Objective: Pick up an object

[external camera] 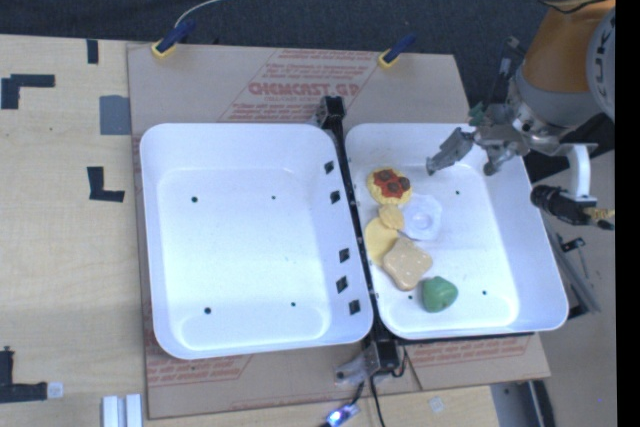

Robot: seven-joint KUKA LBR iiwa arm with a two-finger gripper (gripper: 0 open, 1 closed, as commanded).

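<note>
The right bin (505, 245) holds several small items along its left side: a round orange-and-red toy (389, 184), a clear plastic cup (422, 217), a pale yellow piece (379, 238), a tan bread-like slice (407, 264) and a green lump (438, 294). My gripper (470, 153) hangs over the bin's upper right part, its two dark fingers spread apart with nothing between them. It is up and to the right of the orange toy, apart from every item.
The left bin (240, 235) lies beside the right one, joined by a black clip strip (342, 205). Both rest on a cardboard sheet (300, 85) held by blue-yellow clamps. The grey-orange arm (565, 45) enters at the right.
</note>
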